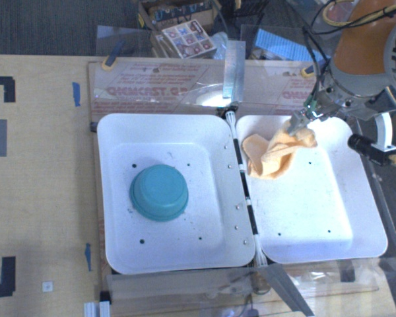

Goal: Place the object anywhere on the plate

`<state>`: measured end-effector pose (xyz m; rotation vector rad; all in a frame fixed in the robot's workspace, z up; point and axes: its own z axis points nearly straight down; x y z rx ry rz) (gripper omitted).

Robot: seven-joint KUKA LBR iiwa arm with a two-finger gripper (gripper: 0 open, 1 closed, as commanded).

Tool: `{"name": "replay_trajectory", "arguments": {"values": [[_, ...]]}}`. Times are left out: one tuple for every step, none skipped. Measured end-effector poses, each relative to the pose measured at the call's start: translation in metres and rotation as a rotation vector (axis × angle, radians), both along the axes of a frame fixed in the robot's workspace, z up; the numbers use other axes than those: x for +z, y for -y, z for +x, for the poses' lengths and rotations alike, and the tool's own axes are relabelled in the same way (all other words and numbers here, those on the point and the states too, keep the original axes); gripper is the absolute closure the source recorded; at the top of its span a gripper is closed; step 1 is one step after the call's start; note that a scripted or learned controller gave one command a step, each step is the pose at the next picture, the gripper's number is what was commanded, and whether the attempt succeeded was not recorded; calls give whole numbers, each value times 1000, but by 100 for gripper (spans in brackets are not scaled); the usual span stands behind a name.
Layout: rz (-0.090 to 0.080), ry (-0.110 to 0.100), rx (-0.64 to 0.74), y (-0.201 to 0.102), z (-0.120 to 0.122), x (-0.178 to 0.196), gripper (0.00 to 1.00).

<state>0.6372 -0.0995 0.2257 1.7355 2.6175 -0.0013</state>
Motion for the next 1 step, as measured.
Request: {"name": "replay_trajectory", "arguments": {"values": [[1,1,400,-52,-12,10,100]]}}
